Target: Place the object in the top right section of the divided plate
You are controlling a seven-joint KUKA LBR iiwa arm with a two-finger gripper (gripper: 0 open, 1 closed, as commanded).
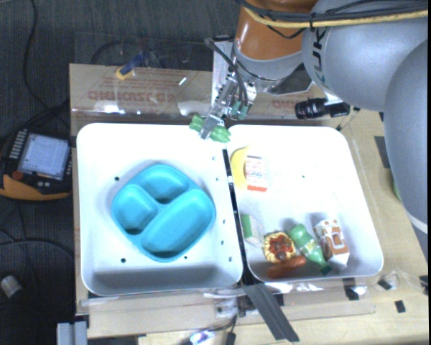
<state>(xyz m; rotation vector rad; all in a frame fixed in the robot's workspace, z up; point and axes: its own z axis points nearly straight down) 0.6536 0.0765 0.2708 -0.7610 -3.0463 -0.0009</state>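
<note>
the arm comes in from the upper right, grey, with its orange band above the wrist. two white bins sit side by side on the bench: the left bin and the right bin. in the left bin lies the blue divided plate, with two smaller sections at its upper side and one large one below; nothing lies in any section. the gripper hangs over the far rim where the two bins meet, and a small green object shows at its fingertips, seemingly clamped between the jaws, above the rim and well apart from the plate. in the right bin, a banana and a small white-and-orange carton lie near the dividing wall at the top. lower down are a pizza slice, a green bottle-like toy, a sausage, a small orange-and-white box and a little green piece by the wall.
</note>
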